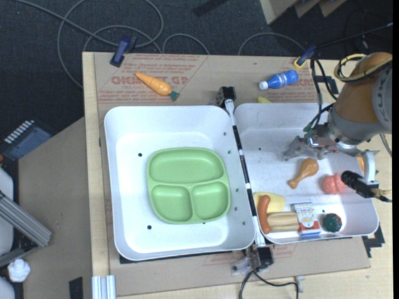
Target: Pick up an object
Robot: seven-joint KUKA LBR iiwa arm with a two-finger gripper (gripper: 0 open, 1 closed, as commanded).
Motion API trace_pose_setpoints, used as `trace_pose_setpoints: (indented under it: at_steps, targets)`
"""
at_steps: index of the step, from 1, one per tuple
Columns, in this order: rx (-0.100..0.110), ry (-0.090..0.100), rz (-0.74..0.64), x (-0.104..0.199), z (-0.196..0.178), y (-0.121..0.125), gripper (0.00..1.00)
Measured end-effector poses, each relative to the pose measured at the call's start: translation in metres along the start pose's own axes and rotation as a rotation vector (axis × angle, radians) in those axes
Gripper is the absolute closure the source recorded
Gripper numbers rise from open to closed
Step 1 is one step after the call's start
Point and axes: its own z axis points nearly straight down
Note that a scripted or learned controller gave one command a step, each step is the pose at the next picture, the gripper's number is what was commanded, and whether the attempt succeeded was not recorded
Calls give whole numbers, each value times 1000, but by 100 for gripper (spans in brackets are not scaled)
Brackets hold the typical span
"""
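Observation:
My gripper (pixel 303 149) hangs over the right bin (pixel 268 124), its metal fingers spread open with nothing between them. Just below it lies a tan toy drumstick (pixel 303 170), apart from the fingertips. A pink-red toy (pixel 333 184) rests to the right of the drumstick. Along the bin's front lie a hot dog bun (pixel 282 221), a red sausage (pixel 263 205), a yellow slice (pixel 275 200), a small printed packet (pixel 305 217) and a dark green round piece (pixel 332 222).
The left bin (pixel 124 136) holds a green divided plate (pixel 187 184). On the bench behind the bins lie an orange carrot (pixel 156 83), a blue bottle (pixel 280 80) and a blue clip (pixel 122 50). The arm's orange band (pixel 358 101) rises at the right.

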Motion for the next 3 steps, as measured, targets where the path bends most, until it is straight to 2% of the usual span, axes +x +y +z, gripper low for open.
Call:
trace_pose_setpoints:
  at_steps: [1,2,3]
  targets:
    - [0,1,0,15,0,-41,0]
    - [-2,0,1,15,-10,-40,100]
    - [-6,0,-2,61,-113,2,100]
